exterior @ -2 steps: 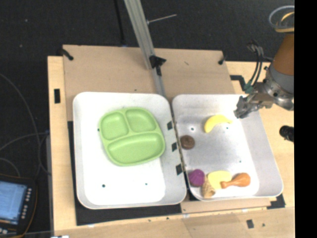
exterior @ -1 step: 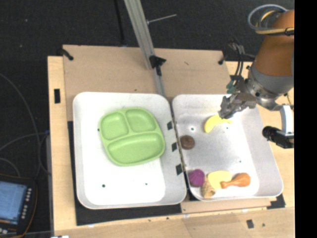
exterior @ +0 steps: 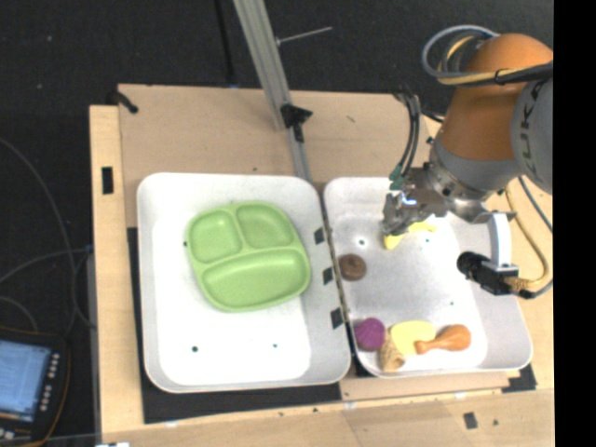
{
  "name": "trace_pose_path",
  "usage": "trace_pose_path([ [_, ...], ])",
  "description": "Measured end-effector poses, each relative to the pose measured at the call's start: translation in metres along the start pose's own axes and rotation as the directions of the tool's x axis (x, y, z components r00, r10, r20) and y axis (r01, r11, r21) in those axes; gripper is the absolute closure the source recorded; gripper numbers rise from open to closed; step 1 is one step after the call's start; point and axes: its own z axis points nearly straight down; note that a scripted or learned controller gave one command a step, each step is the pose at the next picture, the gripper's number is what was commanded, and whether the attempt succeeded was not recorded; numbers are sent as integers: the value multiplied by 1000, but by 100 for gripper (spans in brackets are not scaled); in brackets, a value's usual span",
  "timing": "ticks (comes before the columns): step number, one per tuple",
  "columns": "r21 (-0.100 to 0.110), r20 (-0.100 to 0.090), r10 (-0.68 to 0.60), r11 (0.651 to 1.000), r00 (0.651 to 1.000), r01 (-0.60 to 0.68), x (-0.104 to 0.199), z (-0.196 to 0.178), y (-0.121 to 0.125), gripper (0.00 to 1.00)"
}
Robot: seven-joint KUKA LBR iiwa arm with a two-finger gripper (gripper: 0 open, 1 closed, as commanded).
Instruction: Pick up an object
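My gripper (exterior: 399, 220) hangs over the back middle of the right bin (exterior: 428, 296), directly above a small yellow object (exterior: 407, 237) that pokes out beneath and to the right of it. A brown round piece (exterior: 351, 266) lies near the right bin's left wall. Along the bin's front sit a purple ball (exterior: 370, 332), a pale yellow piece (exterior: 408, 335) and an orange-brown pear-shaped object (exterior: 445, 340). The arm's grey wrist and orange band rise to the right of the gripper.
The left bin (exterior: 168, 343) holds a green divided plate (exterior: 247, 255). A metal pole (exterior: 270, 73) slants down to the bins' back edge. A black fitting with cable (exterior: 486, 272) hangs off the arm over the right bin's right side.
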Motion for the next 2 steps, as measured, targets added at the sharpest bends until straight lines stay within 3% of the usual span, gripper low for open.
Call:
trace_pose_path([
  [2, 0, -1, -1, 1000, 1000, 1, 97, 25, -16, 100],
])
